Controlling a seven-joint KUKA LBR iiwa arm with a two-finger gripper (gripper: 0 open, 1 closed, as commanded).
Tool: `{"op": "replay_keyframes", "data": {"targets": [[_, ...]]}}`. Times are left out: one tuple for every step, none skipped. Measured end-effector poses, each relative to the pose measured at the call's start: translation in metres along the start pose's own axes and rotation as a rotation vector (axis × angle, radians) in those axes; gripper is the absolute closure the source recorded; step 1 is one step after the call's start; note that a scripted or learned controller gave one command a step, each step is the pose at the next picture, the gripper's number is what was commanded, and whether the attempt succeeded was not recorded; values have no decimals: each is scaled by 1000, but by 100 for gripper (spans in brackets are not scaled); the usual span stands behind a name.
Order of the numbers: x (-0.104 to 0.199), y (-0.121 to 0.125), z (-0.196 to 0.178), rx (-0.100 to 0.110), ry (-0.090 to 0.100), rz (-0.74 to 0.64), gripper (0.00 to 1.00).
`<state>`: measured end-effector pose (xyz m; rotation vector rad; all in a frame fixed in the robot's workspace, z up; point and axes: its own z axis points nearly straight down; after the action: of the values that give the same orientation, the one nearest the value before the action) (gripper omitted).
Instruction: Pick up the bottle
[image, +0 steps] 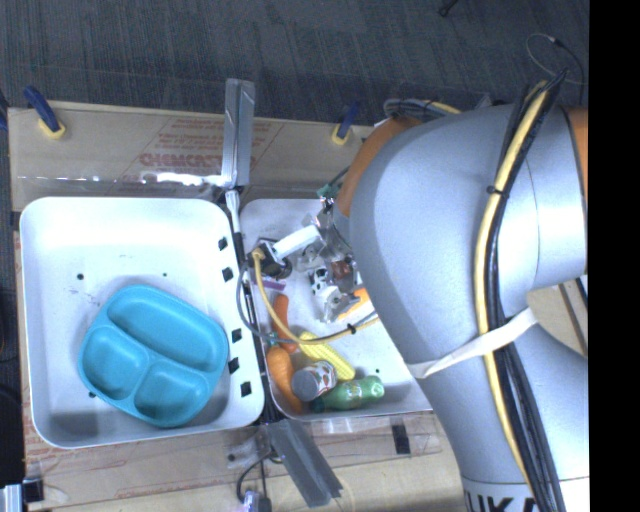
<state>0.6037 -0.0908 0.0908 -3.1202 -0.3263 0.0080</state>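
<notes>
One claw (335, 285) | opening: cannot tell | above right bin (395, 355) | bottle (352, 392) apart

The grey arm (470, 290) fills the right of the frame, reaching toward centre. Its orange band shows at upper centre. The gripper (325, 265) sits at centre frame, pointing left.

- The left shallow white bin (40, 300) lies beside the right shallow white bin (262, 212), their inner walls touching.
- A blue three-compartment plastic tray (152, 352) lies in the left bin, toward its near side.
- In the right bin's near-left corner lie an orange carrot-shaped toy (280, 368), a yellow banana-shaped toy (322, 353) and a green plastic bottle (352, 392), close together.
- The grey arm (450, 260) reaches from the right over the right bin; its gripper (325, 270) hangs at the bin's far middle.
</notes>
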Motion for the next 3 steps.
{"op": "replay_keyframes", "data": {"targets": [[0, 0, 0, 1, -1, 0, 0], [0, 0, 0, 1, -1, 0, 0], [0, -2, -9, 5, -6, -9, 100]]}}
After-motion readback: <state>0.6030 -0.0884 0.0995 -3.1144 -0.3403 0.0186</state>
